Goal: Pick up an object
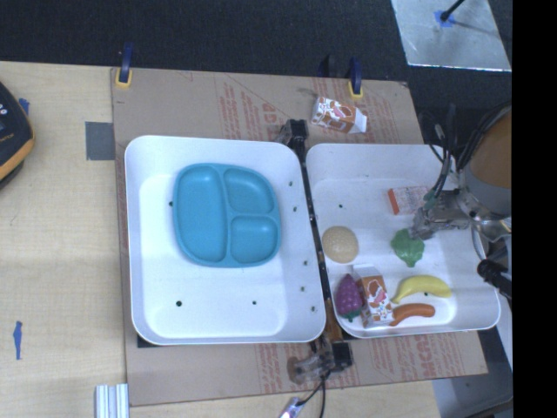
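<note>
The right bin (365,168) holds several toy foods: a green broccoli-like piece (407,247), a tan round bun (340,244), a purple grape bunch (349,296), a small printed carton (375,299), a yellow banana (421,287), a red-orange sausage (411,313) and a small orange block (393,201). My gripper (428,219) reaches in from the right and hangs just above and right of the green piece. The arm's grey body with its orange band (493,159) sits at the right edge.
The left bin (148,259) holds a blue divided plate (228,214). A printed packet (338,116) lies on the cardboard behind the bins. Clamps sit between the bins at the back (294,132) and front (318,361). A yellow-black device (12,133) lies far left.
</note>
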Tool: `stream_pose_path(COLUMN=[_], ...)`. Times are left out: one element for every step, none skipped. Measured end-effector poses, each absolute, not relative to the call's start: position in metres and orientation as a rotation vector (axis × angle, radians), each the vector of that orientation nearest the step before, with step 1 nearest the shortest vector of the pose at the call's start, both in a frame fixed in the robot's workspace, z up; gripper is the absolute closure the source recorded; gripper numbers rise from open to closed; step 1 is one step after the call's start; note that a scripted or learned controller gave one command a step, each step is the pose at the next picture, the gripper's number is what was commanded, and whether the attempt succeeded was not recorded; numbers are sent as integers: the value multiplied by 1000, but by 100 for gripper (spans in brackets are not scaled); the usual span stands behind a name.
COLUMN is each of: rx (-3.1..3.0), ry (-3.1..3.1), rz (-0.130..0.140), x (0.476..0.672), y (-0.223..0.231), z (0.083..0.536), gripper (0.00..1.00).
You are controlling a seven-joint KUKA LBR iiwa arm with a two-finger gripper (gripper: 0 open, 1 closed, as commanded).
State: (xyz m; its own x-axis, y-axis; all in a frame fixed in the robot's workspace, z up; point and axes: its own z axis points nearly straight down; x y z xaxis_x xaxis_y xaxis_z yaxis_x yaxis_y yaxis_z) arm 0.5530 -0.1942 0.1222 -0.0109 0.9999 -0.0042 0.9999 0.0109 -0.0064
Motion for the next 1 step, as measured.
stream_pose_path(rx=[-2207], ry=[-2233], rz=[12], x=[553], y=[-194], z=[122], gripper=[0])
